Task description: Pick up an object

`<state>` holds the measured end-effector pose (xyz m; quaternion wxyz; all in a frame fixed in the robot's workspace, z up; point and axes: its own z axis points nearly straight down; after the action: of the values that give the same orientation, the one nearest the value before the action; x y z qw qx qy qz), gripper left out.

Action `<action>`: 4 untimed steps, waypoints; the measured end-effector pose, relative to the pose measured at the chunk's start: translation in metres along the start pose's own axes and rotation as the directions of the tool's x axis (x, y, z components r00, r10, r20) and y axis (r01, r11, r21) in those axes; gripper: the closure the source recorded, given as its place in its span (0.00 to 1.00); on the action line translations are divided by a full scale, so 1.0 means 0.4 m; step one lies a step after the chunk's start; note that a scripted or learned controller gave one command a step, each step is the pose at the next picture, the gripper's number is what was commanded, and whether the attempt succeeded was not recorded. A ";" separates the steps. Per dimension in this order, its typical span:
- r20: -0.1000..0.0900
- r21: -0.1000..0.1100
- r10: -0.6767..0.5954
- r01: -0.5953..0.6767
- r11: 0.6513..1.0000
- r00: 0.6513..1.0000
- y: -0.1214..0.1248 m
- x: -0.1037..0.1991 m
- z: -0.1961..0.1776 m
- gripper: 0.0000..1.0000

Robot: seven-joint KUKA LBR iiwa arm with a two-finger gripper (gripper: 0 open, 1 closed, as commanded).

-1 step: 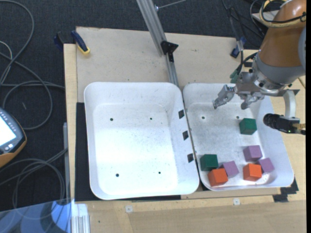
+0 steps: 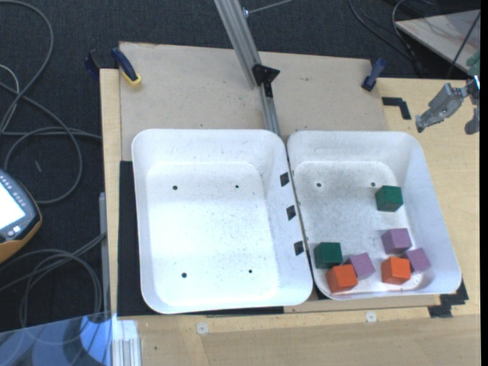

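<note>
I see my tool point(image 2: 441, 110) up at the far right edge, above the surface point(image 2: 191, 90), and I cannot tell its state. Seven blocks sit in the right bin point(image 2: 427, 181), including a green block point(image 2: 389, 197).

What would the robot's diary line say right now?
gripper: above bench, outside right bin | holding: nothing | blocks: in right bin

Bins: left bin point(image 2: 152, 204) and right bin point(image 2: 427, 174) side by side on counter point(image 2: 191, 82)
Blocks point(image 2: 389, 198): all in right bin, below-left of gripper point(image 2: 435, 113)
Left bin: far left of gripper
</note>
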<state>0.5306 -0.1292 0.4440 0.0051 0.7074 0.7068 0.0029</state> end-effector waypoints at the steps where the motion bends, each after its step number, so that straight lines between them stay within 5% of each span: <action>1: -0.003 0.003 -0.007 0.007 1.000 1.000 0.006 0.127 -0.111 0.00; 2: -0.005 0.001 -0.009 0.009 1.000 1.000 -0.011 0.290 -0.278 0.00; 3: -0.001 0.008 0.002 -0.002 1.000 1.000 0.092 0.211 -0.263 0.00; 4: -0.004 0.007 -0.008 0.009 1.000 1.000 0.231 0.372 -0.261 0.00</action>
<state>0.6221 0.0200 0.5489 0.0009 0.7044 0.7098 0.0017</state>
